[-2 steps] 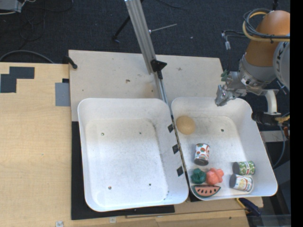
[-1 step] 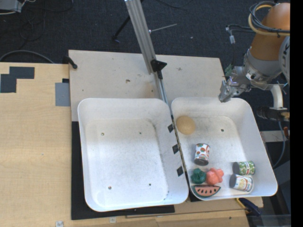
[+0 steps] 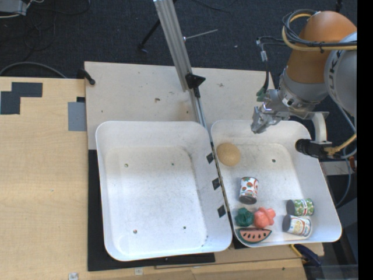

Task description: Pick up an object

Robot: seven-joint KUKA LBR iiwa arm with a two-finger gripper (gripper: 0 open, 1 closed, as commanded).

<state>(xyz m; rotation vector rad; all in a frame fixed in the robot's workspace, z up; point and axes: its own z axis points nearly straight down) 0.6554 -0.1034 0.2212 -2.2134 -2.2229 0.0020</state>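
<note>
Bench: a pale wooden bench top [image 3: 41, 174] carries both bins, with a beige board behind them and dark floor with cables further back.
Left bin: the shallow white plastic bin on the left [image 3: 116, 139] has a bare speckled floor.
Right bin: the shallow white plastic bin on the right [image 3: 326, 214] holds all the objects, most of them gathered at its near end.
Arm: the grey arm with the orange band [image 3: 317, 45] reaches in from the right and hangs above the far end of the right bin.
Gripper: the two-finger metal gripper [image 3: 259, 124] points down over the far rim; whether it is spread or pressed together cannot be told (it is small and blurred here), and nothing is seen between its tips.
Progress: the pick seems not yet done; every object lies in the bin, so descent, closing and lifting are probably left.
Nearest object: the round tan ball [image 3: 228, 154] lies near the gripper, below it.
Other objects: a small tin can with red spots [image 3: 249, 189], a green can [image 3: 301, 206], a yellow-labelled can [image 3: 297, 225], a red toy [image 3: 265, 216], a green toy [image 3: 244, 217] and a watermelon slice toy [image 3: 254, 235].
</note>
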